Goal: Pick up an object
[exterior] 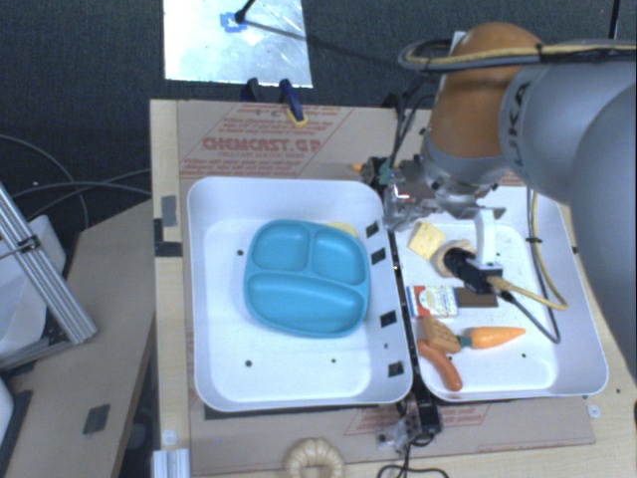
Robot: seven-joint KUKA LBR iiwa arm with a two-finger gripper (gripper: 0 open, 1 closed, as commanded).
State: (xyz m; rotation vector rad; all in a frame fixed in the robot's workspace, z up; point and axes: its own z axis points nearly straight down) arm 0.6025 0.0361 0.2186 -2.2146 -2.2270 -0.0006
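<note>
Seemingly the reach step: the claw (pixel 418 207) hangs over the right bin's (pixel 542 366) far left corner, its opening hidden so I cannot tell, and must next drop onto the yellow block (pixel 426 239) just beside it.

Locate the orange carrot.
Camera view: the carrot lies in the right bin, toward its near edge, just right of the reddish sausage and below the small carton.
</note>
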